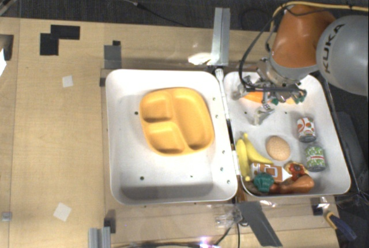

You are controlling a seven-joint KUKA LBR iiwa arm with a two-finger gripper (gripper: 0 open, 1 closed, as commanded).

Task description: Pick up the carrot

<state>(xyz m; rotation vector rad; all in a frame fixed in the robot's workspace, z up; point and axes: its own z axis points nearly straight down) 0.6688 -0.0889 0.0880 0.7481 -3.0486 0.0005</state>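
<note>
I count two white bins (115,143), one yellow tray (174,120), two cans (305,128), one banana (247,154), one carrot (252,98), one egg-like ball (278,148).

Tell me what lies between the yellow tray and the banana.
In the camera view, the two bins' adjoining rims lie between the yellow tray and the banana.

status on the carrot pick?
Done: arm is over the right bin, gripper down at the carrot near the bin's far left corner. In hand: closing in; a grasp isn't visible. Left: grip and lift. Yellow tray sits in the left bin.
</note>
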